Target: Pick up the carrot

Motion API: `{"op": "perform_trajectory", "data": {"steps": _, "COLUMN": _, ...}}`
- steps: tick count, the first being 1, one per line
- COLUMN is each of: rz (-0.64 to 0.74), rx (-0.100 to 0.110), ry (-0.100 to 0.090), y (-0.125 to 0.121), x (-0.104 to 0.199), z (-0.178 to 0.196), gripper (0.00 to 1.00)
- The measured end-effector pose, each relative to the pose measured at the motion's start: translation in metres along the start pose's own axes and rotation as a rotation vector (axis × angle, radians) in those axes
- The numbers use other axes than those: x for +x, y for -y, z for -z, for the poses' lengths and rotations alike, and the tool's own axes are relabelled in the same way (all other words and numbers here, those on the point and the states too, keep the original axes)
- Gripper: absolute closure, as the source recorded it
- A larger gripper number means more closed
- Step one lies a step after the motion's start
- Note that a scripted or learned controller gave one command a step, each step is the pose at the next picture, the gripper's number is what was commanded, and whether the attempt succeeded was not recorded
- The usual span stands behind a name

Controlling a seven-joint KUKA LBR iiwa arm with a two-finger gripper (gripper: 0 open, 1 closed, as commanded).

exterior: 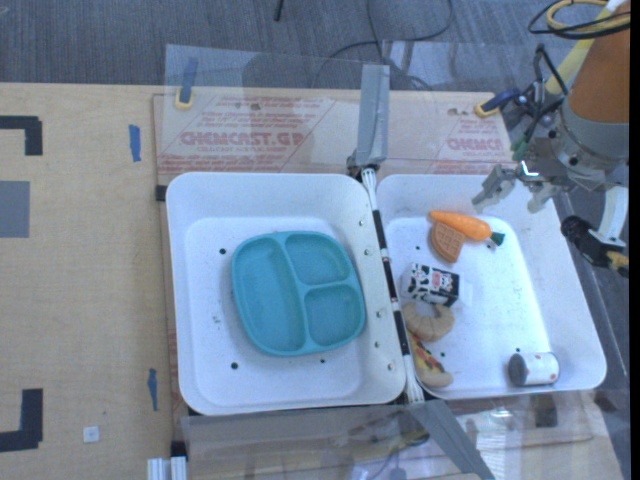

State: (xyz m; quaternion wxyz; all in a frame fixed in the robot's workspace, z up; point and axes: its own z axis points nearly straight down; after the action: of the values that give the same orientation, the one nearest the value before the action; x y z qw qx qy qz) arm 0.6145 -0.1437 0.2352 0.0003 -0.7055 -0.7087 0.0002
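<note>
The orange carrot [463, 225] with a small green tip lies in the right bin [560, 298], near its back wall, resting against a tan cookie-like piece [445, 242]. My gripper [514, 187] hangs above the bin's back right corner, to the right of the carrot and apart from it. Its two grey fingers [489, 186] are spread, with nothing between them.
The right bin also holds a black-and-white carton [433, 284], a bagel-like piece [428, 320], a food item [432, 366] at the front left and a grey-white can [533, 369] at the front. A teal divided plate [298, 291] sits in the left bin [200, 268].
</note>
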Motion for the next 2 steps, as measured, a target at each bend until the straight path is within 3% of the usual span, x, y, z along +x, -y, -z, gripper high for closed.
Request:
{"op": "perform_trajectory", "data": {"steps": 1, "rz": 0.121, "rx": 0.000, "ry": 0.000, "y": -0.033, "x": -0.024, "z": -0.090, "gripper": 0.00}}
{"op": "perform_trajectory", "data": {"steps": 2, "rz": 0.214, "rx": -0.021, "ry": 0.006, "y": -0.031, "x": -0.012, "z": -0.136, "gripper": 0.00}}
